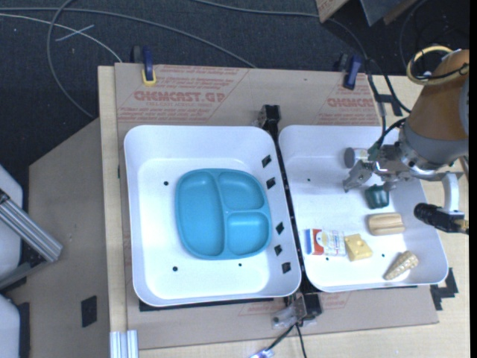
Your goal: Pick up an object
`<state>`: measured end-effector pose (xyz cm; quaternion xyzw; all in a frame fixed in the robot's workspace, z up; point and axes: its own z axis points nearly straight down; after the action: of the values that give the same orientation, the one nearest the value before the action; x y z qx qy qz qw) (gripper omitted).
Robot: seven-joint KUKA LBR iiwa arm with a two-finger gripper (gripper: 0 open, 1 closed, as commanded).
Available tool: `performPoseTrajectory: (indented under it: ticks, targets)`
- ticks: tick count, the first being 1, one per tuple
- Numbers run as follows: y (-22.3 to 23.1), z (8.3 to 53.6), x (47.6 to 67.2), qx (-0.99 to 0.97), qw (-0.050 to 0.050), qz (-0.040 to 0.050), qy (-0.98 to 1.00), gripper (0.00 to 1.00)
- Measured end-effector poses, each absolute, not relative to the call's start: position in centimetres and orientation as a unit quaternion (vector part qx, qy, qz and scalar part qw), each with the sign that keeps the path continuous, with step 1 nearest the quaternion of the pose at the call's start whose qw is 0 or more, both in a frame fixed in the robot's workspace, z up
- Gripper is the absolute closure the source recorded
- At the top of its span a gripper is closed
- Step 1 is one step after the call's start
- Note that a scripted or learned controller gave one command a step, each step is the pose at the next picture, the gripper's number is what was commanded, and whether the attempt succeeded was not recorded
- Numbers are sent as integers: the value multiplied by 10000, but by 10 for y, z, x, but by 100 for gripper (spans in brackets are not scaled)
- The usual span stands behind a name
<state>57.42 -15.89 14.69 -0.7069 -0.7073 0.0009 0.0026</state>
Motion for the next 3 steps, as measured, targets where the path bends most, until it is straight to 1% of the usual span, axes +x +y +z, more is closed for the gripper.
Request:
performPoseTrajectory:
  ticks: [1,2,3]
  targets:
    - [-166,109,579,-7070,-50,-20,-7072,0]
    - [-166,108,583,-7066,-90,-51,-7075,0]
    - [-168,122,586,-7068,-152,-67,-7073,100]
